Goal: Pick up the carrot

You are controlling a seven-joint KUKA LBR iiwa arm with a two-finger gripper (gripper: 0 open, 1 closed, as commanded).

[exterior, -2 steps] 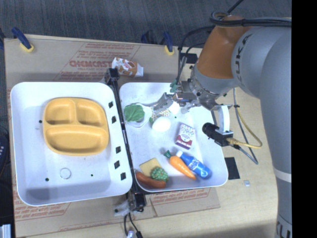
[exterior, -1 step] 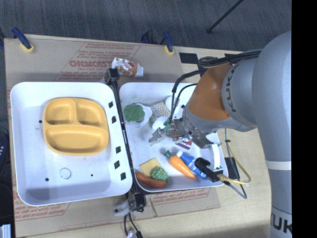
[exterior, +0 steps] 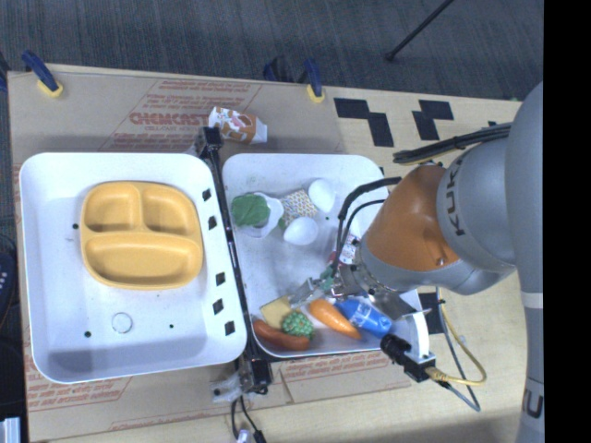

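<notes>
While the carrot lay near in the right bin, the hand hovered just above it; its grip could not be told.

Carrot is boxed in: blue bottle touching on its right, green berry and sausage crowding its left, bin wall just below. Open bin floor lies above it.

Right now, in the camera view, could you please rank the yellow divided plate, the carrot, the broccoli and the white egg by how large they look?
1. Yellow divided plate, by far the largest.
2. Carrot and broccoli: close in apparent size, so I would not rank them; the carrot is longer, the broccoli broader.
3. White egg, the smallest.
</notes>
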